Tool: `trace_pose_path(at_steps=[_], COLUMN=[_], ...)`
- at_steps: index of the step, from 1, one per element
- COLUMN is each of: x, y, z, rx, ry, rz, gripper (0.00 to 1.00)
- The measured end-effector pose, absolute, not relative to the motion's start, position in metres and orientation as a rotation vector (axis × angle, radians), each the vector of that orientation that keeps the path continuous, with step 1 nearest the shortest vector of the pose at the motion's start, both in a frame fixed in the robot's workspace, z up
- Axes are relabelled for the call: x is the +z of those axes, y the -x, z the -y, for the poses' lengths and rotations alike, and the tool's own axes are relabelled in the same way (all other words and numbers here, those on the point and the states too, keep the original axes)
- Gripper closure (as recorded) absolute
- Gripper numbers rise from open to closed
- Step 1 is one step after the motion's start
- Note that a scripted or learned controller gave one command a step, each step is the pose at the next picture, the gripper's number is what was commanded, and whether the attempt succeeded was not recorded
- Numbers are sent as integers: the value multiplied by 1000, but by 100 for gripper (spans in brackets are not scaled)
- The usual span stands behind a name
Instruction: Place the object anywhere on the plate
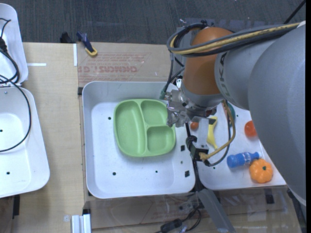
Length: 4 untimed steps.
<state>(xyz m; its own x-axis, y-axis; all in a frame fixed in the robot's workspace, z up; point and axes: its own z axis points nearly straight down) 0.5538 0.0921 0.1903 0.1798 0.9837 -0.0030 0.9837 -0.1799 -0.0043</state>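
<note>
The hand point(179, 114) sits at the right edge of the green plate point(143, 127). Its finger state cannot be determined. The plate lies in a white bin point(97, 178).

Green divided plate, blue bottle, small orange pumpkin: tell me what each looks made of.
Green divided plate: probably moulded plastic, smooth matte finish, uniform colour, soft rounded ridges between compartments.
Blue bottle: likely plastic, slightly glossy, with a pale cap end.
Small orange pumpkin: looks like plastic or rubber toy food, even orange, soft sheen; unclear which.
</note>
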Motion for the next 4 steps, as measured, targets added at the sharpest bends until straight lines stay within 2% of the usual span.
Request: trace_pose_path(at_steps=[1, 2, 3, 4], x=[190, 198, 198, 206], y=[-554, -554, -554, -554], z=[-92, -90, -90, -88], rx=[8, 13, 13, 19], ry=[2413, 2414, 2414, 2415], rz=[2009, 2008, 2007, 2005], gripper=[0, 100, 0, 100])
